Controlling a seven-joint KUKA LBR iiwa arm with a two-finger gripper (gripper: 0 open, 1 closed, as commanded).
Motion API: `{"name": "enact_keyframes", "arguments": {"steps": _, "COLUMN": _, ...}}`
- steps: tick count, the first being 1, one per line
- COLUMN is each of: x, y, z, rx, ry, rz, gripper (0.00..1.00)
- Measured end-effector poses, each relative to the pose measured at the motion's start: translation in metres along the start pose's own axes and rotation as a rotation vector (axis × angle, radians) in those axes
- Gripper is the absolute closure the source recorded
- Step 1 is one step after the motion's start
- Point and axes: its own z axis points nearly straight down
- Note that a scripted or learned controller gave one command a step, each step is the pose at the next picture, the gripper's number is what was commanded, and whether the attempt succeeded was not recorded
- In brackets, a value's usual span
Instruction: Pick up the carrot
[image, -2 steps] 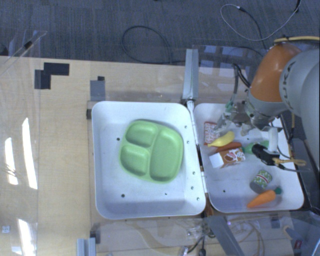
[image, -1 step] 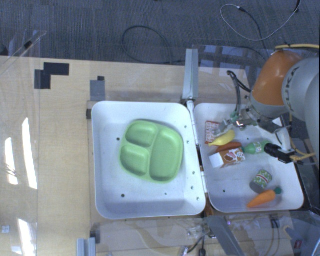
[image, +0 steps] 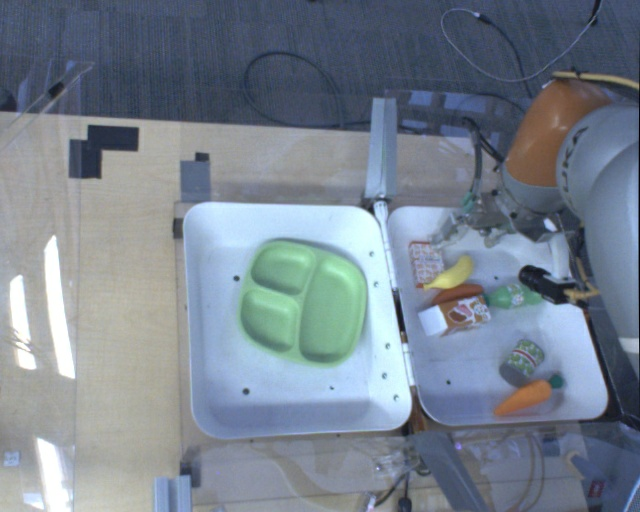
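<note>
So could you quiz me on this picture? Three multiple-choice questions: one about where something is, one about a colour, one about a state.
1. Where is the carrot?
A. left bin
B. right bin, near corner
C. on the green tray

2. What colour is the divided tray?
A. green
B. red
C. blue

3. How does the claw stand to the carrot?
A. gripping it
B. touching it
C. well apart from it

Answers:
1 B, it lies by the bin's front rim.
2 A, pale green.
3 C, the claw is at the bin's far edge.
</note>
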Motion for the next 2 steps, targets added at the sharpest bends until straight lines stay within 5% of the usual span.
{"name": "enact_keyframes", "arguments": {"steps": 1, "x": 0.07, "y": -0.031, "z": -0.09, "rx": 0.012, "ry": 0.004, "rz": -0.316, "gripper": 0.0}}
{"name": "enact_keyframes", "arguments": {"steps": 2, "x": 0.046, "y": -0.052, "z": 0.008, "rx": 0.008, "ry": 0.004, "rz": -0.562, "gripper": 0.0}}
